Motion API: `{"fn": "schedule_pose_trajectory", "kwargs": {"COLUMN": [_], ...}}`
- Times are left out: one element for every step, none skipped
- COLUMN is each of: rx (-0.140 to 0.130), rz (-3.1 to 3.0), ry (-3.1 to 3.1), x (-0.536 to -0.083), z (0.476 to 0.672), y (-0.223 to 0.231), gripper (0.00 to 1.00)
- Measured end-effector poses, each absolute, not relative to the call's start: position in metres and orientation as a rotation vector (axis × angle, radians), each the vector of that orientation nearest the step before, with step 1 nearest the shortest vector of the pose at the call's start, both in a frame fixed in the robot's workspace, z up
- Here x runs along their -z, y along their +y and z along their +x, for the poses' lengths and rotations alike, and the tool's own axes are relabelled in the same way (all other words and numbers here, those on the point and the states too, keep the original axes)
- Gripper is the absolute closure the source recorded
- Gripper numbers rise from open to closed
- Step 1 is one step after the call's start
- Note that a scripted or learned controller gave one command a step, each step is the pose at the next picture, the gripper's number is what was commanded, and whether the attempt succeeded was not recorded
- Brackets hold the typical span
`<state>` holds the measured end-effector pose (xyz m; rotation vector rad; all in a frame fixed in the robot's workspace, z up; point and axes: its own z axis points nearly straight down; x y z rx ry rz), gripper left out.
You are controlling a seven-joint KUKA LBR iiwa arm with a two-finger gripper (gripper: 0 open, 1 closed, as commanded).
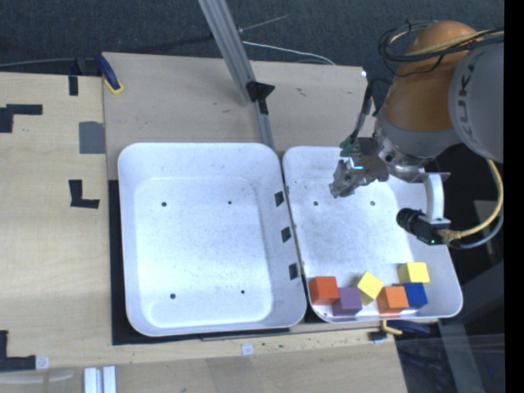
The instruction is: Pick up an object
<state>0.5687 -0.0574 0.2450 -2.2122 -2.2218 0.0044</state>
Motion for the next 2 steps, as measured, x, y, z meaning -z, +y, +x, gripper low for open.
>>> {"fn": "schedule_pose_trajectory", "kwargs": {"rx": [0.000,0.005], "rz": [-2.207,-2.219], "ry": [-2.229,-2.227], "x": [-0.245,-0.290], "z": [0.559,0.588], "y": [0.053,0.065], "gripper": [1.00,1.00]}}
